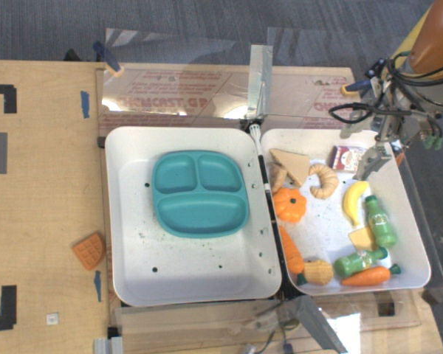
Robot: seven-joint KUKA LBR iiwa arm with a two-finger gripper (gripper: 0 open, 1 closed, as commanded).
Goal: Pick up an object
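- At the upper right corner of the right bin [413, 220], your claw [369, 164] hangs low over the rim; you cannot tell from here whether it is spread or pressed together, and nothing shows between its tips.
- Just left of it you see a small red and white packet [345, 158], and just below it a yellow banana [354, 200].
- Beside the banana a green bottle [380, 222] lies lengthwise, with a yellow cheese wedge [362, 237] touching its lower end.
- Near the bin's front edge lie a second green bottle [360, 261] and an orange carrot [365, 276].
- Toward the divider you find a croissant [325, 180], a sandwich wedge [293, 166] and a small pumpkin [289, 206].
- In the left bin [125, 220] a teal divided plate [200, 193] sits near the middle.
- On the desk [37, 198], left of the bins, lies a small waffle [88, 250].
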